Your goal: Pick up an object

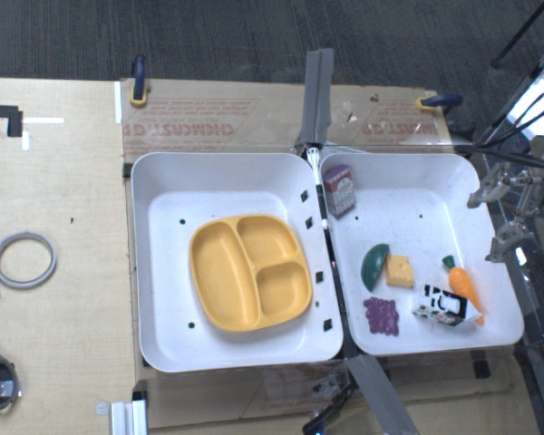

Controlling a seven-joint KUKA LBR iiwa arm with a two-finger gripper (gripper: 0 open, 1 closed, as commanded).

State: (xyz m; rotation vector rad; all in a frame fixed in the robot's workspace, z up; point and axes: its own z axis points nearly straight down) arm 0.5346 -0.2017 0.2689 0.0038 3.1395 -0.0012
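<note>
Your right bin [408, 184] holds the pickable items. The carrot [462, 284] is orange with a small green top, lying near the bin's right wall; its long axis runs diagonally, green end toward the upper left, tip toward the lower right. Touching its lower side is a black-and-white packet [442, 305]. Left of those you see a yellow cheese wedge [399, 271], just beside a dark green leaf [374, 265] whose long axis tilts from upper right to lower left. Below the leaf lies a purple grape bunch [381, 316]. A purple-capped box [339, 189] stands against the divider at the upper left. The left bin [154, 270] carries a yellow divided plate [250, 272].

You can find the gripper [506, 208] at the right bin's outer edge, above the carrot and apart from it; how wide it stands cannot be told, and nothing shows in its grasp.
</note>
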